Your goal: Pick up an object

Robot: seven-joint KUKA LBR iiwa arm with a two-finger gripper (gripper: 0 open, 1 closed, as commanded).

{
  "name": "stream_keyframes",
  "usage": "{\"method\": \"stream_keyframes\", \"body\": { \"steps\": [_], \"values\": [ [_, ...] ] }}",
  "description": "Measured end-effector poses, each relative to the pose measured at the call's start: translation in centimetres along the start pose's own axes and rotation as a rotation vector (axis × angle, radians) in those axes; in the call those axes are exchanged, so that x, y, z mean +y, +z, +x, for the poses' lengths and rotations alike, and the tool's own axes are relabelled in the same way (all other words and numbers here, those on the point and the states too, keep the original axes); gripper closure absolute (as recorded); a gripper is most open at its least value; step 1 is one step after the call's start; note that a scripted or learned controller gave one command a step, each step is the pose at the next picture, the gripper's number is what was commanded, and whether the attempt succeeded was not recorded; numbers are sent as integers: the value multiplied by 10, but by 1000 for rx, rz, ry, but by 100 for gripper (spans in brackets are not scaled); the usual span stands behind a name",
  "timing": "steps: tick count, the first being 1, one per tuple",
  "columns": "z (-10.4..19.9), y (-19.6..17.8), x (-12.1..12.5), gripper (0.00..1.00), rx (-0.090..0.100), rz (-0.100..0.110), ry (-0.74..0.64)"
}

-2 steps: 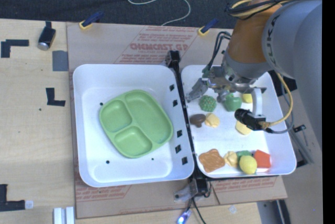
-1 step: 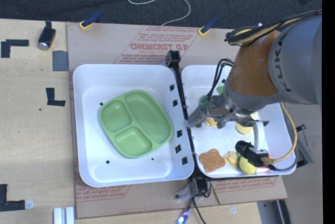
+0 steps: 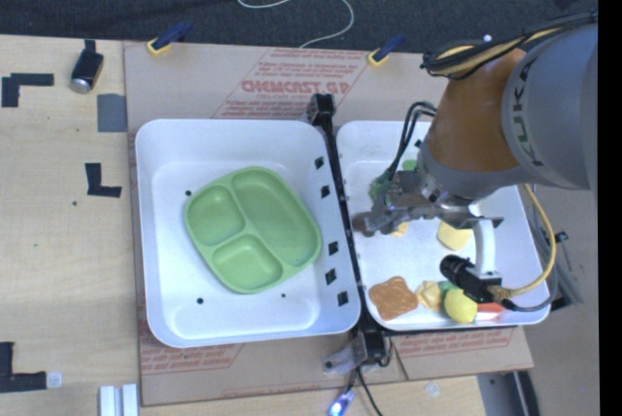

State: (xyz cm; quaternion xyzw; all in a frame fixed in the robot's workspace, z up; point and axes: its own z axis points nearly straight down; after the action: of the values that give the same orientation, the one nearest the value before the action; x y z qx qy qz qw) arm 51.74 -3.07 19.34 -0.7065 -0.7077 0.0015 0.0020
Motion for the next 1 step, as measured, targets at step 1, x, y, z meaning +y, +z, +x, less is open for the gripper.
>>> {"method": "stream_keyframes", "body": {
  "steps": [1],
  "values": [
    [18,-90,-35,100,1,-10,-2]
  ]
}}
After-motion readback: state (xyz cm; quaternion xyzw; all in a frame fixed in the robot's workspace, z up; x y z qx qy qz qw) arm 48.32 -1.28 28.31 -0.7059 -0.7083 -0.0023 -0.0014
